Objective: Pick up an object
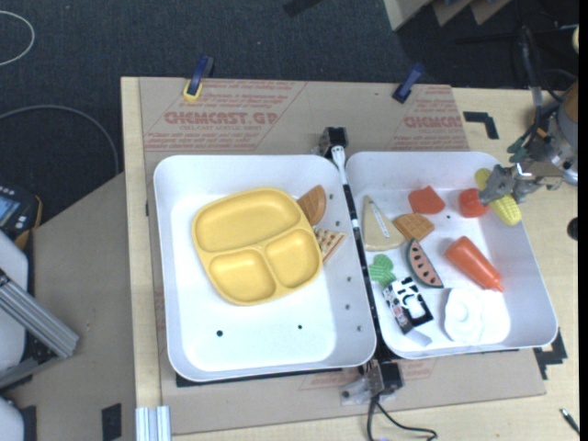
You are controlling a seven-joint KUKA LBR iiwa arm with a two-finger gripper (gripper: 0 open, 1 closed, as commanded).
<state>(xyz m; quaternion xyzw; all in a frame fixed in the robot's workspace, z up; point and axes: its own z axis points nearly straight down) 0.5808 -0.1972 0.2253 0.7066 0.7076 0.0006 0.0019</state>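
Observation:
The right bin (537, 283) holds several toy foods. Among them are a yellow corn cob (507, 212) and a small red piece (470, 204) at the far right, an orange carrot (473, 262), and a watermelon slice (422, 265). A white egg (464, 312) lies near the front. My gripper (499, 184) reaches in from the right edge and hangs just over the corn cob and the red piece, at the bin's far right corner. Nothing shows as lifted from the bin floor.
A red-orange piece (425, 199), a cracker (413, 225), a pale wedge (375, 224), green broccoli (381, 267) and a black-and-white item (407, 303) also lie in the right bin. The left bin (184, 338) holds a yellow divided plate (255, 244), a brown piece (313, 204) and a waffle bit (329, 243).

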